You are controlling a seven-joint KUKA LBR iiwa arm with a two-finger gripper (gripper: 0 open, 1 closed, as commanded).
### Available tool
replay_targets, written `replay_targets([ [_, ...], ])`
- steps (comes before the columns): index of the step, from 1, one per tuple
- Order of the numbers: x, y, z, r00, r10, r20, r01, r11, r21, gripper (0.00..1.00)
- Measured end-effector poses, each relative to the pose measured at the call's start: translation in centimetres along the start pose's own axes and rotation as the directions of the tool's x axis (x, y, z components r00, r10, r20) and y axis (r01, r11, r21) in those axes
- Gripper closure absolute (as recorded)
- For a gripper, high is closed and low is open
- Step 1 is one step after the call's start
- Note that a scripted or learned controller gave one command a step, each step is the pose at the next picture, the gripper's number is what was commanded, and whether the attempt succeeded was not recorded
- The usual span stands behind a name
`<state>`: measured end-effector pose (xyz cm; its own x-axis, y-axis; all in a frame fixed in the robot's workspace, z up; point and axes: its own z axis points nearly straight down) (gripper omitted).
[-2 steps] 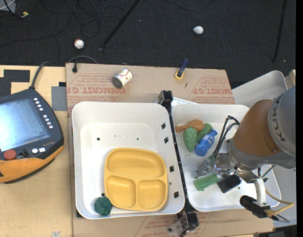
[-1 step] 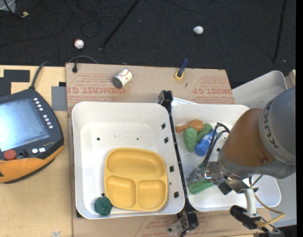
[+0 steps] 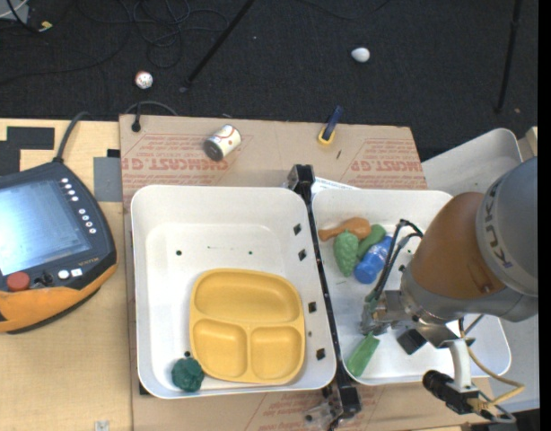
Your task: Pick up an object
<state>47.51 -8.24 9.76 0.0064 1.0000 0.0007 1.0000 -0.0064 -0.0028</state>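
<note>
**Arm low over the right bin's small objects**

In the right bin [image 3: 437, 200], a cluster lies near the dividing wall: a green lumpy object [image 3: 348, 251], a blue bottle-like object [image 3: 373, 260] touching it, and an orange piece [image 3: 340, 230] just behind. A separate elongated green object [image 3: 362, 355] lies near the bin's front edge. The gripper [image 3: 380, 317] sits between the cluster and that green piece; its tips are too dark and tangled with cables to tell whether it has closed on anything.

The grey arm [image 3: 518, 232] carries the letters "KU", cut off by the curve. The cardboard [image 3: 383, 155] under the bins reads "CHEMCRZT", printed upside down.

The left bin [image 3: 213, 209] holds a yellow divided tray [image 3: 247, 323] and a dark green ball [image 3: 188, 373] beside it. A control pendant [image 3: 42, 236] lies left, its screen unreadable.
</note>
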Motion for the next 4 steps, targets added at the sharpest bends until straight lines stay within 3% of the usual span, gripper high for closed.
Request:
replay_targets([
  [1, 5.8, 5.7, -9.5, 1.000, -0.013, 0.000, 0.013, 1.000, -0.012, 1.00],
  [2, 6.2, 1.2, -14.7, 1.000, -0.006, -0.001, 0.006, 1.000, -0.003, 1.00],
  [3, 15.5, 3.3, -25.3, 1.000, -0.017, -0.003, 0.017, 1.000, -0.012, 1.00],
  [4, 12.4, -0.2, -29.4, 1.000, -0.004, 0.001, 0.004, 1.000, -0.003, 1.00],
])
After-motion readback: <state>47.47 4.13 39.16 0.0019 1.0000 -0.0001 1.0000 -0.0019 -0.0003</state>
